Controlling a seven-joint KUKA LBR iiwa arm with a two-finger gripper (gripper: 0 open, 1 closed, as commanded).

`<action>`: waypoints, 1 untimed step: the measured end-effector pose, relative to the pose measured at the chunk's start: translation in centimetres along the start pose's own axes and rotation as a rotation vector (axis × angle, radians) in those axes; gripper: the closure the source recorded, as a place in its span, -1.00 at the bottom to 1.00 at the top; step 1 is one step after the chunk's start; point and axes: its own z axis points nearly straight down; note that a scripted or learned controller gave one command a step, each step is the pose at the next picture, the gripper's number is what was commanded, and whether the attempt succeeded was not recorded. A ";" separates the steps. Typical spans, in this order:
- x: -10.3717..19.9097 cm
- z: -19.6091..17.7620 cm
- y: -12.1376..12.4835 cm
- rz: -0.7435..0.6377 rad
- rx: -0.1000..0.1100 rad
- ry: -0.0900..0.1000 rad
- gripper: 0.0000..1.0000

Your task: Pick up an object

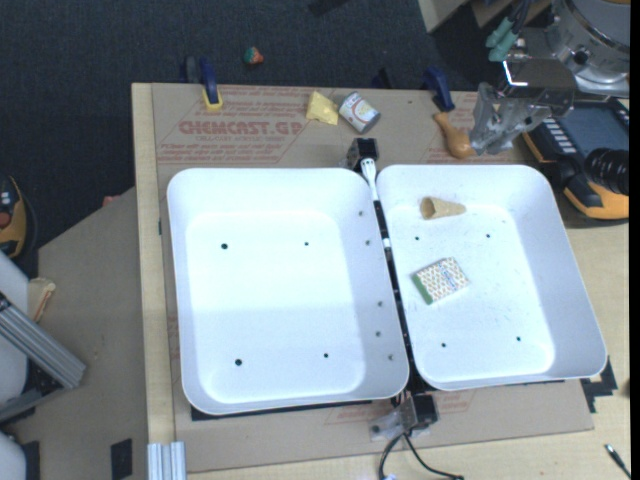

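Observation:
Two objects lie in the right bin (540, 298): a tan cone-shaped piece (441, 208) near its back wall and a small green-and-white patterned block (441, 280) near its middle. My gripper (497, 128) hangs above the bench just behind the right bin's back edge, up and to the right of the cone. I see nothing held in it. The arm's grey wrist (590, 28) rises behind it at the top right.
The left bin (270, 278) sits beside the right one. On the board behind the bins lie a yellow piece (322, 109), a small box (359, 112) and an orange object (455, 138) close to the gripper. Blue clamps (209, 80) (435, 86) hold the board's back edge.

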 end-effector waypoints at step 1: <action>5.3 -0.4 -3.5 0.000 -0.003 0.000 1.00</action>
